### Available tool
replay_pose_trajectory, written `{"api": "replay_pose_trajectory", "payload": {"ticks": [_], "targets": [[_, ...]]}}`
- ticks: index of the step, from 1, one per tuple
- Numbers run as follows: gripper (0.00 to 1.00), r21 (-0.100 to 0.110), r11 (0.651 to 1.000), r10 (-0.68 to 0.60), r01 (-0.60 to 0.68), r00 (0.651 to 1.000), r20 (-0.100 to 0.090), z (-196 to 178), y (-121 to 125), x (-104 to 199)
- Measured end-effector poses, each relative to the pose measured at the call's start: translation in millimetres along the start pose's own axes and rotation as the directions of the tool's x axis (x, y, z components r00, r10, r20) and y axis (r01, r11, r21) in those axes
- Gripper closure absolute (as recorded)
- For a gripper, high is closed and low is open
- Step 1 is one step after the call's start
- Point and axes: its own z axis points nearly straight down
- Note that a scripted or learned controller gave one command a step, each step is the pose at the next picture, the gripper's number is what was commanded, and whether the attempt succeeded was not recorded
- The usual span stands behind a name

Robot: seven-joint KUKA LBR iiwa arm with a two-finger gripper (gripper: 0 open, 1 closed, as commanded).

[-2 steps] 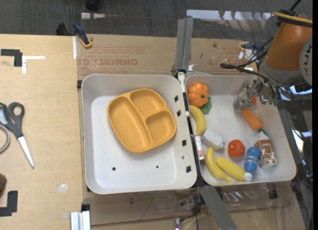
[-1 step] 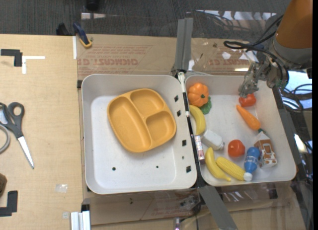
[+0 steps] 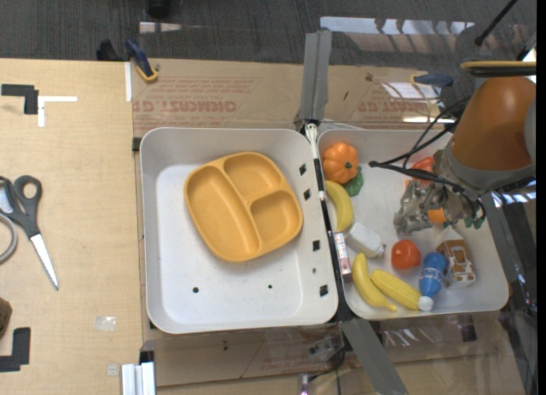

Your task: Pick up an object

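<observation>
In the right bin: my gripper (image 3: 424, 214) hangs low; I cannot tell its state.
Nearest things: an orange tomato (image 3: 405, 254), a blue bottle (image 3: 432, 273) and a small carton (image 3: 459, 261) lie just below it.
Further off: corn cob (image 3: 401, 288), two bananas (image 3: 370, 282), a small pumpkin (image 3: 340, 161) by the divider.
Left bin (image 3: 162, 240): a yellow divided plate (image 3: 243, 205).
Surface: scissors (image 3: 32, 223) lie far left on pale wood (image 3: 68, 299).

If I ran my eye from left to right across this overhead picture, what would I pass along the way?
Scissors on the bench → yellow divided plate in the left bin → toy pumpkin → red ball → blue bottle → small brown-and-white carton, all four in the right bin.
</observation>
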Motion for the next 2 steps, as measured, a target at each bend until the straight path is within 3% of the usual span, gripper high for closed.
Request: {"api": "replay_pose_trajectory", "payload": {"ticks": [1,2], "targets": [[0.0,0.0,1.0,0.0,0.0,1.0,0.001,0.1,0.0,0.0],[0.0,0.0,0.995,-0.098,0.098,0.995,-0.001,0.3,-6.0,67.8]]}}
